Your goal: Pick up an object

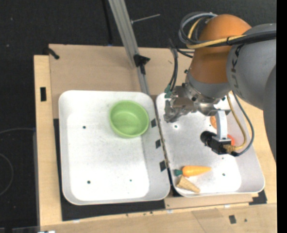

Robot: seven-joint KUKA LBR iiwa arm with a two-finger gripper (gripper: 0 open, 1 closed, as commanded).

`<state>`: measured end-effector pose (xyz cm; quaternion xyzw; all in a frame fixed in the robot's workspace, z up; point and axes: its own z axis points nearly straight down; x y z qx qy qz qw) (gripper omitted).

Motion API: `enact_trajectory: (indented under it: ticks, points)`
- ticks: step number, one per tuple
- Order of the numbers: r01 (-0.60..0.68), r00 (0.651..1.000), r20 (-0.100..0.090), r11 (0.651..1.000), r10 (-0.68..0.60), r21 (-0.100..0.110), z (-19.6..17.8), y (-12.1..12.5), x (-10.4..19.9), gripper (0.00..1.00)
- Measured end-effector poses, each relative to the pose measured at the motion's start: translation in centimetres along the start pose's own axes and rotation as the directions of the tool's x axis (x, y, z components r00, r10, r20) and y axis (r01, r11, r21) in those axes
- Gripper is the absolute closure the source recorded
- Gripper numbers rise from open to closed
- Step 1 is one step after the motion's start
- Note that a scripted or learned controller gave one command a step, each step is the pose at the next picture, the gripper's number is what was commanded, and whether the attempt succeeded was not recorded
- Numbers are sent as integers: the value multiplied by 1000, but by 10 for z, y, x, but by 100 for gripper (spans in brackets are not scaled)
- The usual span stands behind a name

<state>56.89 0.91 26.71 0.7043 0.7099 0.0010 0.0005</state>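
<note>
- Camera view: the counter [85, 72] carries two shallow white bins side by side, the left bin [80, 178] and the right bin [250, 178].
- A green bowl [129, 119] sits upright in the upper part of the left bin, close to its right wall.
- An orange carrot [195, 170] lies near the front edge of the right bin, with a tan cone-shaped piece [188, 184] just beside it, toward the front rim.
- The grey arm [250, 67], with its orange band [216, 42], reaches in from the right above the right bin.
- The jaws [171, 111] hang over the upper left corner of the right bin, well apart from the carrot; whether they are released or clenched cannot be told.
- A small orange item [213, 122] shows partly behind the wrist hardware; its identity cannot be told.
- A metal pole [126, 33] slants across the counter's upper part.
</note>
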Motion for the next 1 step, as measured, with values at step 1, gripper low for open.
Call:
enact_trajectory:
  ticks: [1]
  points:
    - [-2,1000,1,1000,2,1,17,23,45,100]
